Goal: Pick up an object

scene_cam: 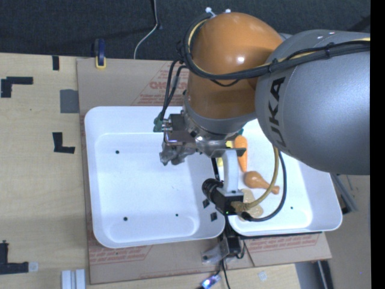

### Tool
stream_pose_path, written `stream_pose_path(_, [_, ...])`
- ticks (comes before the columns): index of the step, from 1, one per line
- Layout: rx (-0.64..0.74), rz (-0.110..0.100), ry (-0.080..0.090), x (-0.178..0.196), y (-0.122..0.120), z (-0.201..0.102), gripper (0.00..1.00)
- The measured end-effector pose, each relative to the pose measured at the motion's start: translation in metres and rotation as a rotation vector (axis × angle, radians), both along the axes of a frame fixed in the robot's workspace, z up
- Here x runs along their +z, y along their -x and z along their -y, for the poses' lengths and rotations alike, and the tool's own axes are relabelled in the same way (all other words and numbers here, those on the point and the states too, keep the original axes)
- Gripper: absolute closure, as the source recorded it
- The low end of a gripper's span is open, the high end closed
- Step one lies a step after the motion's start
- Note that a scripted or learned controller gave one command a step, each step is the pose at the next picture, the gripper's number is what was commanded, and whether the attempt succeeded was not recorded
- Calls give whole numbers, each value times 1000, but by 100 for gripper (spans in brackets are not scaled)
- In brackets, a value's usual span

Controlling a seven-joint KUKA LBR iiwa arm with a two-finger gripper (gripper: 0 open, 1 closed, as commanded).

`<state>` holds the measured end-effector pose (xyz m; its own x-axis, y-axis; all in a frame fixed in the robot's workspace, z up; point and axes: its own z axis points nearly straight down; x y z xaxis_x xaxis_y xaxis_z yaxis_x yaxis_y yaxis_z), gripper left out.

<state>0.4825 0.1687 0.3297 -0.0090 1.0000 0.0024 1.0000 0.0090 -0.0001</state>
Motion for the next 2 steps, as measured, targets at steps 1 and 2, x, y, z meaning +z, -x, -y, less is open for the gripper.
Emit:
stream_pose_path(1, [-3, 2, 2, 9, -39, -60, 100])
stream_pose_path(2, [-6, 6, 1, 55, -100, -65, 100])
